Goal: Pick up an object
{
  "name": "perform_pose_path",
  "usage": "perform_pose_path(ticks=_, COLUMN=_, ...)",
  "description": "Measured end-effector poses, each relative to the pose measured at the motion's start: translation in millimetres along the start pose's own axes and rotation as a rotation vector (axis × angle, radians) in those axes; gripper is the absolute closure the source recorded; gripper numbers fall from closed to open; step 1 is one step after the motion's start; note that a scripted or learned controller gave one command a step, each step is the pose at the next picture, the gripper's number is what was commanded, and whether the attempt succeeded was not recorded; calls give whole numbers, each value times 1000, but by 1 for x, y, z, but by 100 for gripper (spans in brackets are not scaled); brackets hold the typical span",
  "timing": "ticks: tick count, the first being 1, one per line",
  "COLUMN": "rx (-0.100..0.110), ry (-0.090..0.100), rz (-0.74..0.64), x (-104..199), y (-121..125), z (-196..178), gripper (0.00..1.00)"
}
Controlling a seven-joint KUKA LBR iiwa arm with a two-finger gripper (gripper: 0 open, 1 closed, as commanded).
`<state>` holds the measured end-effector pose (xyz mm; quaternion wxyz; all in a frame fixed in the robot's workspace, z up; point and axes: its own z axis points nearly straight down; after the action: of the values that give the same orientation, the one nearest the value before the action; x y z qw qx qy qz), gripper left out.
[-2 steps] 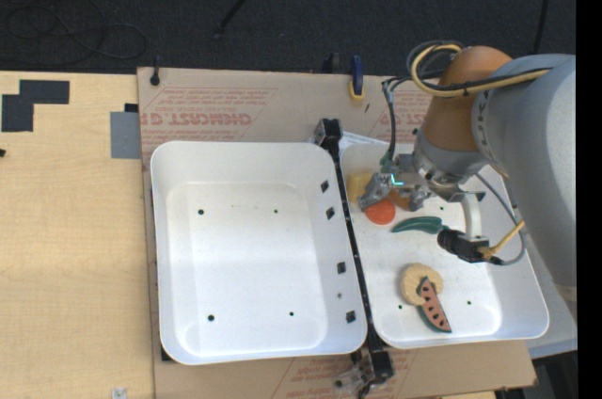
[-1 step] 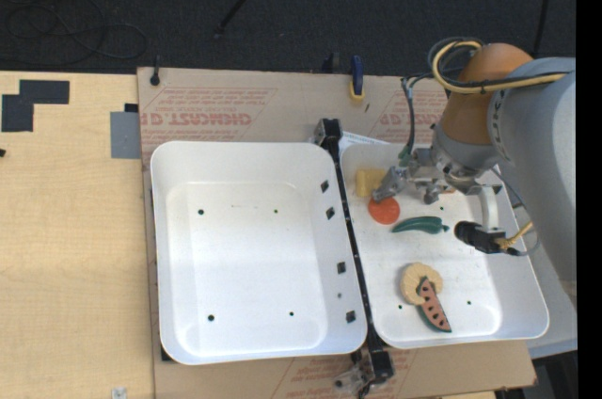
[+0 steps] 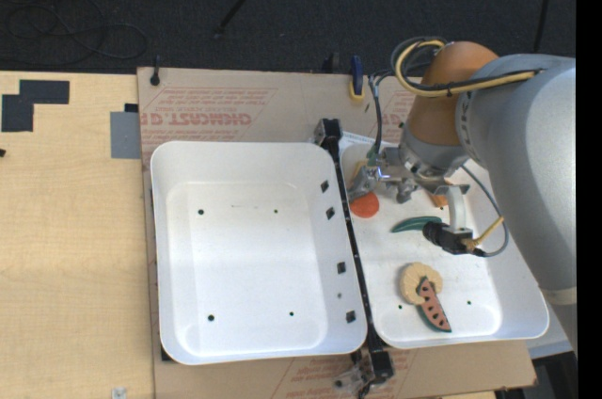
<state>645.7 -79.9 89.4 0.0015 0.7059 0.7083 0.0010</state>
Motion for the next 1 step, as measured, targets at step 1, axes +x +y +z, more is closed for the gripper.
perform_pose_path(ticks=1, rx=3, ry=2, rz=3, x=-27, y=-1, z=1, gripper=0)
